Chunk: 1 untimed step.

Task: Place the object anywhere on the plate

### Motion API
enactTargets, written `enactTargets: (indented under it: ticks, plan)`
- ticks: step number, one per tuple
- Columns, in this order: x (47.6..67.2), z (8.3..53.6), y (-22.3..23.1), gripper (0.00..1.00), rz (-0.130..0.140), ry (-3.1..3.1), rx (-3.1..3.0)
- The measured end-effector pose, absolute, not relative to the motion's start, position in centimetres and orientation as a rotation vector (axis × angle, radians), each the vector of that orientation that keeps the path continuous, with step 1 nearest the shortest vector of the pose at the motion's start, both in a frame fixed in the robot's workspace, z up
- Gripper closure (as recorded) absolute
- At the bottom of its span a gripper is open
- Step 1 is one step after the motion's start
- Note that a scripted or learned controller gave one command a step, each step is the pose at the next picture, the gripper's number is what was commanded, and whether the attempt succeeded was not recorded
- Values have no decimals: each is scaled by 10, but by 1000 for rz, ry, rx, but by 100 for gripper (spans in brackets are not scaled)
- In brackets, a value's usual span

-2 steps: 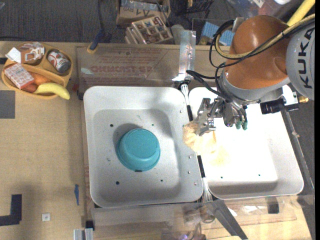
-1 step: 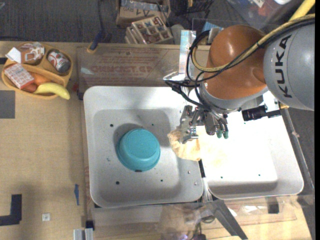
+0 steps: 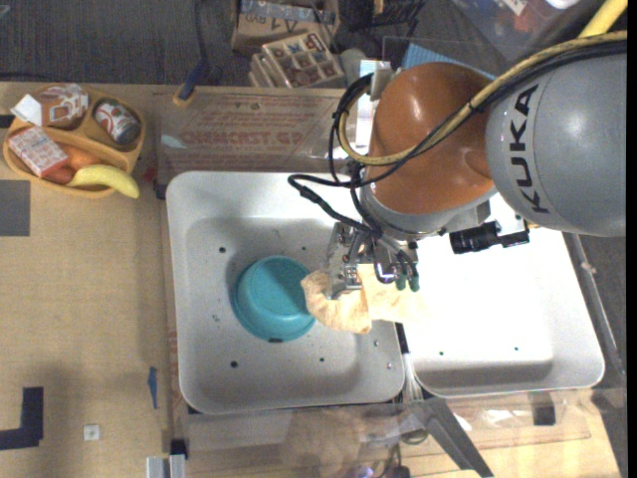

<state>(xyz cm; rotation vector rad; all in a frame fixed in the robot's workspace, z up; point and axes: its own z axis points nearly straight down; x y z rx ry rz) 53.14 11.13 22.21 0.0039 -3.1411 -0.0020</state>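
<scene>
Starting nearest the camera: left bin point(image 3: 199, 366) holds a teal plate point(image 3: 272, 298) at its middle. A crumpled tan object point(image 3: 343, 305) overlaps the plate's right edge and hangs toward the seam with the right bin point(image 3: 518, 357). The hand point(image 3: 370, 270) sits directly above it, fingers clenched on the tan object's top. The arm's orange band point(image 3: 428, 137) hides the bins' far rims. Farther left on the counter point(image 3: 70, 297), a yellow tray point(image 3: 75, 142) with a banana point(image 3: 105, 177) and packets. Beyond, cardboard boxes point(image 3: 284, 28).

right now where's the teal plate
In the camera view, the plate lies in the left bin, near its middle. A tan cloth touches its right edge, under the gripper.
</scene>
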Motion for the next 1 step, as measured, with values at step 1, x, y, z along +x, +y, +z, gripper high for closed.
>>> enactTargets:
  ticks: [1]
  plan:
    - [532,222,111,0,-2,-3142,3]
